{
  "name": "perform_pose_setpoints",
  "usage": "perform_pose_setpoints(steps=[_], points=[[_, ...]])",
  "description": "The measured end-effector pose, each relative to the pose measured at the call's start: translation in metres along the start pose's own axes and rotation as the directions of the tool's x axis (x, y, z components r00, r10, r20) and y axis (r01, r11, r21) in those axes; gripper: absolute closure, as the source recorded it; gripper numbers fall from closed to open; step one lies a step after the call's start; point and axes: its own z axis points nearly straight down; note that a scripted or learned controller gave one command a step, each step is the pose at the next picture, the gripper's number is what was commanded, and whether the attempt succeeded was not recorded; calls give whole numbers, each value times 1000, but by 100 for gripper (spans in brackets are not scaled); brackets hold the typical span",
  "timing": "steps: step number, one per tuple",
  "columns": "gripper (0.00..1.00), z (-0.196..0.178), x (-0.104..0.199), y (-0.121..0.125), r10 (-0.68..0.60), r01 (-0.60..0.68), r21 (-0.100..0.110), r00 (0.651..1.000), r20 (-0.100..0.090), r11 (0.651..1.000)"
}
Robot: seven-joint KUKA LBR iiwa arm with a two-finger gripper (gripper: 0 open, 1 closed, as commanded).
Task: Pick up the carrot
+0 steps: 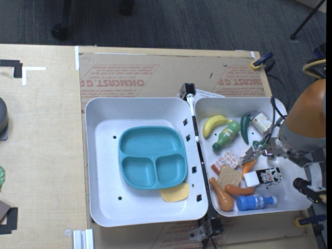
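My pincer [253, 155] sat low in the right bin [290, 204], right over the carrot [248, 166]; couldn't tell if it'd clenched, tbh.

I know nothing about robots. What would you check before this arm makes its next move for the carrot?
1. Carrot found: ok, the carrot lies in the right bin.
2. Gripper near it: ok, the gripper sits right at the carrot's upper end.
3. Space around the carrot: not ok, the bread slice and white box crowd it.
4. Carrot actually gripped: cannot tell, the spot is too small and cluttered.
5. Carrot lifted: not ok, it is at bin level.
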Motion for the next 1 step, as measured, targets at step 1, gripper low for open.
perform_pose_setpoints(steps=[1], points=[[100, -9, -1, 2, 4, -4, -3, 1000, 1, 1000]])
